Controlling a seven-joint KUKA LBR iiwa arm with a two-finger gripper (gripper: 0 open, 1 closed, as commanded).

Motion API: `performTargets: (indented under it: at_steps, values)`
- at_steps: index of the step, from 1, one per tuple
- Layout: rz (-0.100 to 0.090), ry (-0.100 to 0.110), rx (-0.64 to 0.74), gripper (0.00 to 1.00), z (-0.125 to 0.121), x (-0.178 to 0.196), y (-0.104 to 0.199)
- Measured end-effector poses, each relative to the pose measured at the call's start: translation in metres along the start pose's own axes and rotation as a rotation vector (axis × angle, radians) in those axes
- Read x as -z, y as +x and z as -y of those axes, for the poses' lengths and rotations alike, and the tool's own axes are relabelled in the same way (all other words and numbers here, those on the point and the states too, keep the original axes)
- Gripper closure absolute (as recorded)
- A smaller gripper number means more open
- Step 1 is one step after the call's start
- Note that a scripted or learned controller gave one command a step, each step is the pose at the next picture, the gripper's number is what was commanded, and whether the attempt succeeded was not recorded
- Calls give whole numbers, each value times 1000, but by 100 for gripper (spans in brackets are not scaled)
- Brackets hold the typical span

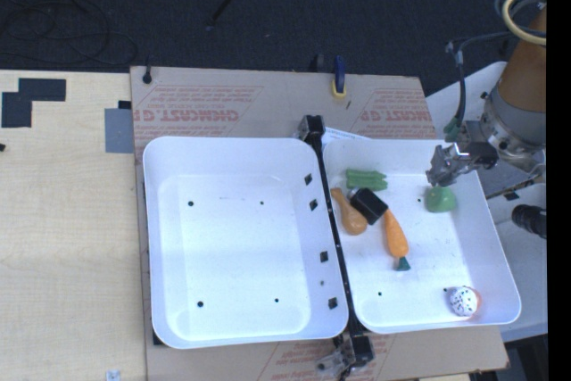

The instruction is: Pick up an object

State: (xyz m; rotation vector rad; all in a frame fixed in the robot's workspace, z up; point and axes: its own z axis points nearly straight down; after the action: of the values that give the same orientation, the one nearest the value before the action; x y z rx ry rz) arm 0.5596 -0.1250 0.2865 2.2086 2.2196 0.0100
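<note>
One green object (440,200) lies in the right bin (500,263), upper right of frame, directly below and touching the gripper (443,171); gripper grasp state cannot be told.

A single fixed camera looks down at a slant from above the pale wooden desk (62,219), set far enough back to take in both shallow white plastic bins (232,245) whole. The bins sit low and centre; dark floor with cables lies beyond their far edge, and the grey arm with its orange band (526,76) enters to their right.
</note>
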Motion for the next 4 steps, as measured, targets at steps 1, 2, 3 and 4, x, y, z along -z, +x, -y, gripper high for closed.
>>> performTargets:
  at_steps: [1, 2, 3, 4]
  values:
    - [-5, 16, -8, 100, 65, 6, 4]
    - [-5, 18, -3, 100, 85, -6, 41]
    - [-1, 21, -13, 100, 88, -66, -59]
    - [-2, 5, -2, 100, 82, 24, -32]
